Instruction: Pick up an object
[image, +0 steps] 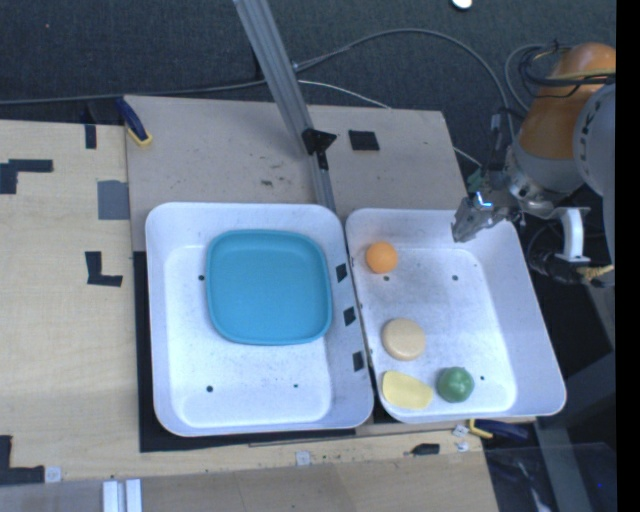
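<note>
In the right bin (500, 300) lie an orange ball (381, 258) near the far left corner, a beige round object (404, 339) lower down, a yellow piece (406, 390) at the front, and a green ball (455, 384) beside it. My gripper (468, 225) hangs over the bin's far right corner, well apart from all of them, with nothing seen between its fingers.
The left bin (180, 330) holds a blue square plate (268, 286). A slanted metal bar (290, 100) runs from the top down to the gap between the bins. Cables trail across the dark floor behind the bench.
</note>
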